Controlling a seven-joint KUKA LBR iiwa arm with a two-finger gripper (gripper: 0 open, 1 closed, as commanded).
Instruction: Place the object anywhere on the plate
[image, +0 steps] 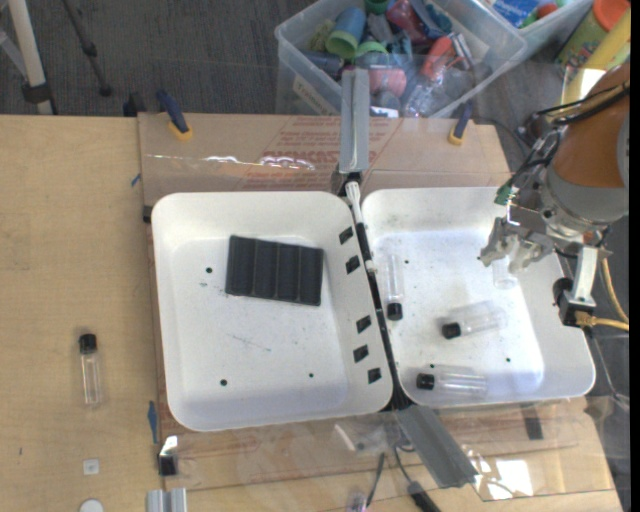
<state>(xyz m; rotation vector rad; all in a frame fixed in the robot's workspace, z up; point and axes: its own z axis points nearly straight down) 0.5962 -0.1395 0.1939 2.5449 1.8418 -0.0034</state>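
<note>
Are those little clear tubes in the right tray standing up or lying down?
Lying down. All three tubes rest flat on their sides on the right tray's floor, black caps pointing sideways.

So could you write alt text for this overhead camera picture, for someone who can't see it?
A robot arm's gripper hangs over the right of two white bins, which holds three clear vials with black caps. The left bin holds a dark ridged plate. Another vial lies on the wooden bench to the left.
</note>
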